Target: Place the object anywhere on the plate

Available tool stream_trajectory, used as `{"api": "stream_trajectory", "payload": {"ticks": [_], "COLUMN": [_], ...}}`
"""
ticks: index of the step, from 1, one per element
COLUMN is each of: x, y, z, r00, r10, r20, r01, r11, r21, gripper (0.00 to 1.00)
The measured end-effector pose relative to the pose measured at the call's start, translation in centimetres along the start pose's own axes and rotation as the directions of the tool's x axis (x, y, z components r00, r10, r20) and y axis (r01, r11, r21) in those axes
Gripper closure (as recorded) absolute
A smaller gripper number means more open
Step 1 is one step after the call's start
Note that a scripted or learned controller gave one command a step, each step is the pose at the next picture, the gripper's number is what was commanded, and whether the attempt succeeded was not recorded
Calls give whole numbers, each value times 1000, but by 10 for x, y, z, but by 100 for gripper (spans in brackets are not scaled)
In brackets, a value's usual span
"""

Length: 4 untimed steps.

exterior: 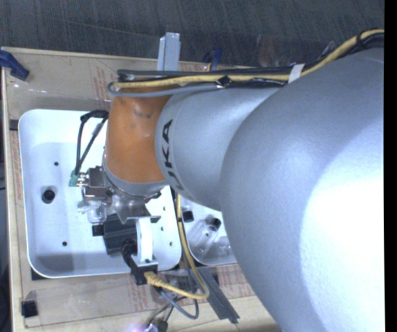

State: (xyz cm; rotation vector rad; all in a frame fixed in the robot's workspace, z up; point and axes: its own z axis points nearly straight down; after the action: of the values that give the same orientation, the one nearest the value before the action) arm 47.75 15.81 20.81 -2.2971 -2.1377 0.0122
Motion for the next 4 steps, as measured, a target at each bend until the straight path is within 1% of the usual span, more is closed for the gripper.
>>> {"api": "stream_trajectory", "payload": {"ticks": [1,2,3,4], "x": [51,5,-95,-55], "y": [-2,-2,8,32], "z": [105,-21,-63,-146], "r00": [964,893,953,1000], "r10": [266,450,302,-14], "r20": [1,-6,-6,-5], "r01": [-266,-450,-302,14], "r11": [964,893,953,1000], "r21": [1,-2,-5,-8], "gripper": [100,100,100,100]}}
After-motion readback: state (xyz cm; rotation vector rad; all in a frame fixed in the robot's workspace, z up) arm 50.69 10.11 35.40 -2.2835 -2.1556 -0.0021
